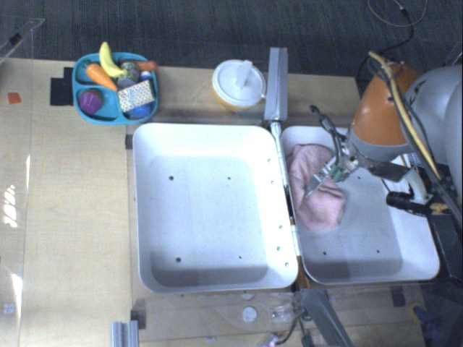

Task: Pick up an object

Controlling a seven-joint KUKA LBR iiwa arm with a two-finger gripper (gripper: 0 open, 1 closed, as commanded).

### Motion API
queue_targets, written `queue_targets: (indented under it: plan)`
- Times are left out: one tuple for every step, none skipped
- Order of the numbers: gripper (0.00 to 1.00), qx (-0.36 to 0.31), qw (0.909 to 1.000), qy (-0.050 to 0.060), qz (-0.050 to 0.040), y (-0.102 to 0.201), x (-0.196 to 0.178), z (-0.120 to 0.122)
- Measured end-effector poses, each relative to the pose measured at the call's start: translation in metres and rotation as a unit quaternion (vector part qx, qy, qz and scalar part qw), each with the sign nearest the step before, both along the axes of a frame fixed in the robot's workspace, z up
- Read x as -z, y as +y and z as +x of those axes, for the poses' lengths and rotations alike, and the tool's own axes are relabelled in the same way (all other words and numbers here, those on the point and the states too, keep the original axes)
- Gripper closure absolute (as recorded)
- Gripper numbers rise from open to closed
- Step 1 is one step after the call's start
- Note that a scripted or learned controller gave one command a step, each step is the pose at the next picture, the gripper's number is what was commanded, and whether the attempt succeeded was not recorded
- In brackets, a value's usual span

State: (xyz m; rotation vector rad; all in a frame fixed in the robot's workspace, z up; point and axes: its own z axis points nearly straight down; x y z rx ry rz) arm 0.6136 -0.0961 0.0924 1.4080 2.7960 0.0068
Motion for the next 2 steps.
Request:
queue_targets:
  plan:
    - [0.00, 0.066, 0.9978, 0.005, 0.0007, 0.000, 0.003, 0.041]
    - [0.00, 0.058, 0.9983, -0.001, 0.0006, -0.012, 0.002, -0.012]
